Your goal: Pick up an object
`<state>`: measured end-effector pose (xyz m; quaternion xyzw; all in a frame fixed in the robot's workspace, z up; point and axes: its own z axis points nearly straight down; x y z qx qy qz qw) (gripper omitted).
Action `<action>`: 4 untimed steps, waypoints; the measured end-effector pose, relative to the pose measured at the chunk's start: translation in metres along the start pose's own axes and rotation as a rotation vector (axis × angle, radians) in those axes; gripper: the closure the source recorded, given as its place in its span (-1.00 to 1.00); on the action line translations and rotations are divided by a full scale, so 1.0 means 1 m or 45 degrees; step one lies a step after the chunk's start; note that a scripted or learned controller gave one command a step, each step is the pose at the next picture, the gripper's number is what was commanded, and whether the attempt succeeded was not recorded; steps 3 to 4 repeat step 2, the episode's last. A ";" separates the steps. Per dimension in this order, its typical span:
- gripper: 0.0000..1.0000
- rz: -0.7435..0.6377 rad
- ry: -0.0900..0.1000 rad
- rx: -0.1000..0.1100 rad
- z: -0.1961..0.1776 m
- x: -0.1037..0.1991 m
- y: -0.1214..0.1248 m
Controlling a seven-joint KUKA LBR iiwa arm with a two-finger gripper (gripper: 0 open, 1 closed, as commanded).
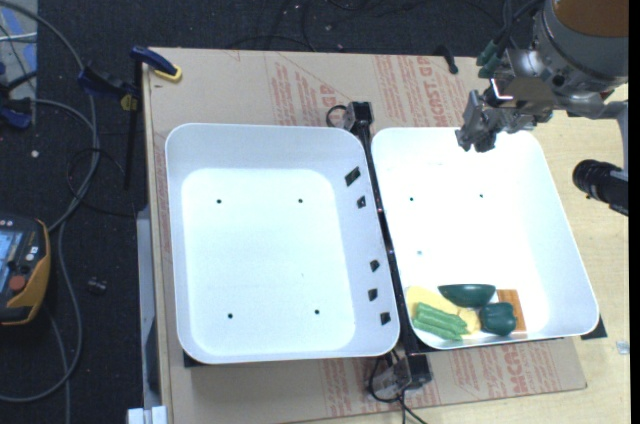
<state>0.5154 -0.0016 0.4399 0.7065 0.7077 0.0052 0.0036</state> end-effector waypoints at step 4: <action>1.00 -0.007 -0.003 0.020 -0.062 0.089 -0.012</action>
